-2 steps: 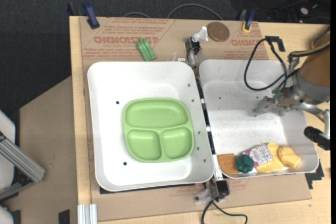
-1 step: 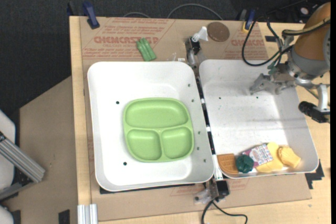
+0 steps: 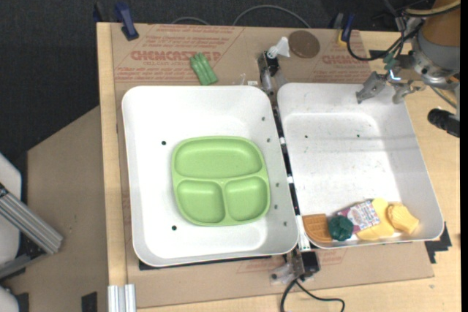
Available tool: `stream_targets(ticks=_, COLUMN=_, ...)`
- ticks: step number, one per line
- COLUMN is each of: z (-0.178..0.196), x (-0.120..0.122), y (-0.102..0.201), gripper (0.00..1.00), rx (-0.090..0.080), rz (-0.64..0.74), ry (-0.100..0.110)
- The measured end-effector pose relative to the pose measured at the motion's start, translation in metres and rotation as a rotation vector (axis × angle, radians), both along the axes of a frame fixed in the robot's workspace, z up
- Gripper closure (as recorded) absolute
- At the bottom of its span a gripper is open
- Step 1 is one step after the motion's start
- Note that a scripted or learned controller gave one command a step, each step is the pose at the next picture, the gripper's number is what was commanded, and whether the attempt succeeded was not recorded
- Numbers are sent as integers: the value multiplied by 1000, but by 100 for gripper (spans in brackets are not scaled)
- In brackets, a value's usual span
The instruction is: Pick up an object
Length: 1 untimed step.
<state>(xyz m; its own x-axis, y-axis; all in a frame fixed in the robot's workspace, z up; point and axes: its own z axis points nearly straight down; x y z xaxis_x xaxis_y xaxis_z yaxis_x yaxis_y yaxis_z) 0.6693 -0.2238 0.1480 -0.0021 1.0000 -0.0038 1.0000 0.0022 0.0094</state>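
Note:
A cluster of small toy items lies along the near edge of the right bin (image 3: 351,150): a brown piece (image 3: 315,227), a dark green lump (image 3: 340,229), a pink-and-white packet (image 3: 363,214), a yellow piece (image 3: 377,229) and an orange-yellow round (image 3: 403,218). My gripper (image 3: 383,90) hangs over that bin's far right corner, well away from the cluster. Its fingers are spread open with nothing between them. A green divided plate (image 3: 219,180) rests in the middle of the left bin (image 3: 146,120).
On the cardboard behind the bins lie a green clip-like object (image 3: 204,69), a brown disc (image 3: 303,44) and a small white piece (image 3: 278,51). Blue clamps (image 3: 126,20) (image 3: 346,27) grip the board's far edge. Cables run at the far right.

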Motion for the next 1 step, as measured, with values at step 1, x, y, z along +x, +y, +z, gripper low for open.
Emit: stream_targets(ticks=1, z=-65, x=-159, y=2, gripper=0, rx=14, rz=-5, ry=17)
